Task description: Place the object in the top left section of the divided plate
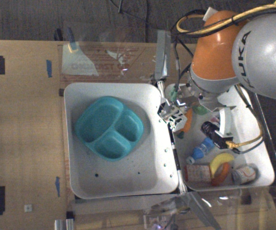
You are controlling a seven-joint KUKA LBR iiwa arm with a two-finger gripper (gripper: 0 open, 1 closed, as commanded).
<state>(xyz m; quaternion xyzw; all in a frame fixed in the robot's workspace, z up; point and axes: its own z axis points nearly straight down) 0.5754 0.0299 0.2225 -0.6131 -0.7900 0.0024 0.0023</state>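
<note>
The grey arm reaches in from the right, pincer lowered.

A teal divided plate lies in the left bin.

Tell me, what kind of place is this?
Probably a robot lab: a KUKA arm reaches over two white bins, one holding a teal divided plate, and blue tape marks dot the bench.

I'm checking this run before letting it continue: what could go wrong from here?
1. The end effector sits low at the divider between the bins; moving left, it may clip that wall.
2. The right bin is crowded: carrot, blue bottle, banana and can lie close together, so a grasp may slip or nudge a neighbour.
3. The teal divided plate lies rotated, so its top left section is easy to mistake.
</note>
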